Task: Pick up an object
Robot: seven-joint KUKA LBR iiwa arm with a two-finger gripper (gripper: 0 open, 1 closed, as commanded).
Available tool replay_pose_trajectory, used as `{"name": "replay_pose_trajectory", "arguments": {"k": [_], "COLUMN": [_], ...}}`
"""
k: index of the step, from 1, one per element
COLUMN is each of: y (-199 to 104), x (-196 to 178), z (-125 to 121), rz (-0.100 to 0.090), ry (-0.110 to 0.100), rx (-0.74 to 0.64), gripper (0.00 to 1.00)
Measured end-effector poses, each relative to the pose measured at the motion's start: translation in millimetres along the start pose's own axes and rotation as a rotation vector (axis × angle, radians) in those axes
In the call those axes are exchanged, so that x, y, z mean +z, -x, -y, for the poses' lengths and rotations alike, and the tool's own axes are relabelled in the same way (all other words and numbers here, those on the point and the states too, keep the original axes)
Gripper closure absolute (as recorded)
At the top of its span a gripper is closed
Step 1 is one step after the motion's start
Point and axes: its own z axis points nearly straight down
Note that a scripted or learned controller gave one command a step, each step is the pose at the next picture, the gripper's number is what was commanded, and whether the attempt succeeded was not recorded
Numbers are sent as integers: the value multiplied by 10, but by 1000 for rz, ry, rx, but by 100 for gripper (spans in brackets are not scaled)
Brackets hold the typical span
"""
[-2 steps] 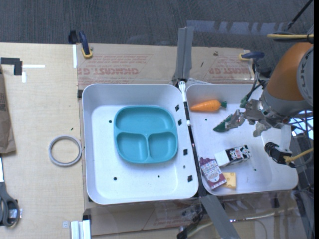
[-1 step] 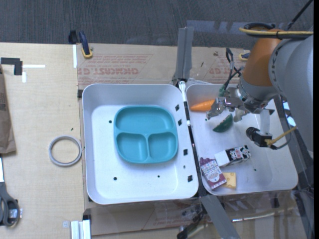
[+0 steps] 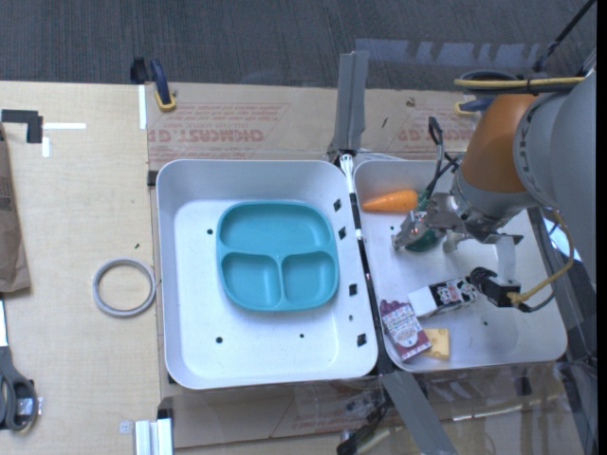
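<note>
The gripper (image 3: 414,231) hangs low near the right bin's (image 3: 531,349) far-left corner, over a dark green object (image 3: 424,240), likely its target (beside an orange carrot (image 3: 391,200)); whether the fingers grasp it, I cannot tell.

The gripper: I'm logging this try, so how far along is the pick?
Done: the arm has reached into the right bin, and the gripper sits low beside a green object, just below the carrot. In hand: nothing I can confirm; the view doesn't settle whether the green object is gripped. Left: securing and lifting an object. The packet, the cheese wedge and the black-and-white item lie untouched.
</note>
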Motion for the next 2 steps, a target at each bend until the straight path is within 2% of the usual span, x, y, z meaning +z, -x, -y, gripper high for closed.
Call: {"name": "replay_pose_trajectory", "arguments": {"k": [1,2], "y": [-133,5], "x": [-6,-3], "z": [-533,-263], "rz": [1,1], "ry": [2,1], "rx": [-58,-139], "gripper": [0,0]}}
